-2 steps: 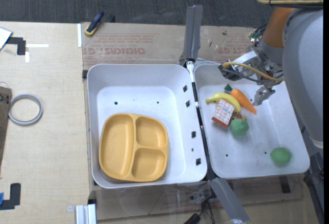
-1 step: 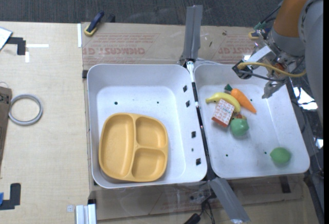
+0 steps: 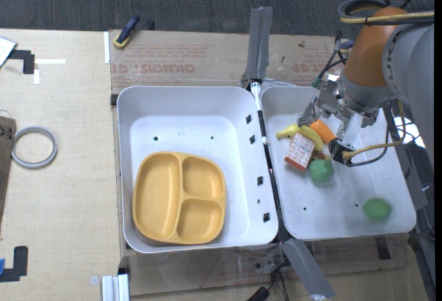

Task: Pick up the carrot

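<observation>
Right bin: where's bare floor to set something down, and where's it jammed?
Right bin: free along the front, between the green ball and the left wall, and behind the pile. Crowded mid-bin: banana, carrot, carton, green fruit under the gripper.

A yellow divided plate (image 3: 181, 197) lies in the left bin (image 3: 138, 103). The right bin (image 3: 345, 224) holds a banana (image 3: 287, 131), a red-and-white packet (image 3: 300, 152) and two green balls (image 3: 320, 171) (image 3: 377, 208). A tape roll (image 3: 32, 147) rests on the desk (image 3: 62, 224).
</observation>
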